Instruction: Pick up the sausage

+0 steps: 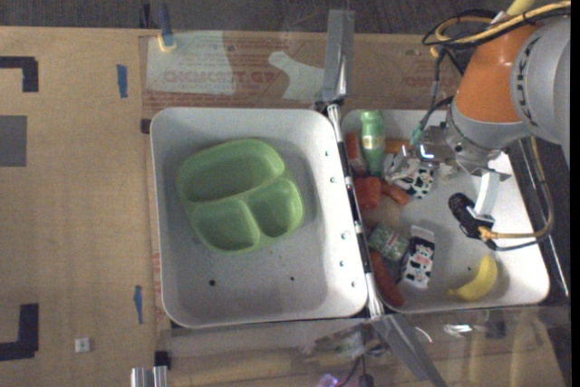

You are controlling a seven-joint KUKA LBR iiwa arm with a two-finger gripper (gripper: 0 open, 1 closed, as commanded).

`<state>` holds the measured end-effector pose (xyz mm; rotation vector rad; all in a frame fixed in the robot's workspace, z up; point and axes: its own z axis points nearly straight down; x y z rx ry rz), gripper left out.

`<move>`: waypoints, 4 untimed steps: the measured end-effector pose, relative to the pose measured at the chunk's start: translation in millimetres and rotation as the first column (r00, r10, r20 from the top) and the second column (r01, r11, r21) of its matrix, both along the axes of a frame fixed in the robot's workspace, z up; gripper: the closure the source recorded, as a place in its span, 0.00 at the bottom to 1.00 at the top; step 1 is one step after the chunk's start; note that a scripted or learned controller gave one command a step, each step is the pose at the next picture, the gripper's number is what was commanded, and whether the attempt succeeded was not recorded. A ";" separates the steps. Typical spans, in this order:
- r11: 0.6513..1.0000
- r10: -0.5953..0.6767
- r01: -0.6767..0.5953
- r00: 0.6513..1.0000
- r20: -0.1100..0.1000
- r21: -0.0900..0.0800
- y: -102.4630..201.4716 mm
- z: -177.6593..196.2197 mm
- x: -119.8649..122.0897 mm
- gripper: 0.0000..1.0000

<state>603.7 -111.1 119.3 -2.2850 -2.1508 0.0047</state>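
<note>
Reddish and slim, what I take for the sausage lies along the left wall of the right bin, below a small green packet and beside a cow-patterned carton. Nothing looks lifted yet; the pickup is all to come. Up near the green bottle, the pincer hangs among clutter, whether spread or clenched I cannot tell. Faint lettering on the table's cardboard is unreadable.

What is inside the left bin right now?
The left bin holds one green divided plate with three compartments, nothing visible in them. Around the plate is bare white floor with a few small dark specks. Whatever lies beneath the plate is covered.
</note>
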 end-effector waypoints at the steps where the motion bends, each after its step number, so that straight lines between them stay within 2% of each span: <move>1: 0.999 -0.032 0.031 0.998 -0.051 -0.007 1.9 -26.8 53.3 0.00; 2: 0.998 -0.067 0.067 0.998 0.023 -0.003 3.0 -25.9 -23.8 0.00; 3: 0.998 -0.070 0.070 0.997 0.020 -0.002 1.9 -19.7 -23.3 1.00; 4: 0.969 -0.247 0.247 0.969 0.001 -0.001 127.2 81.6 -31.9 1.00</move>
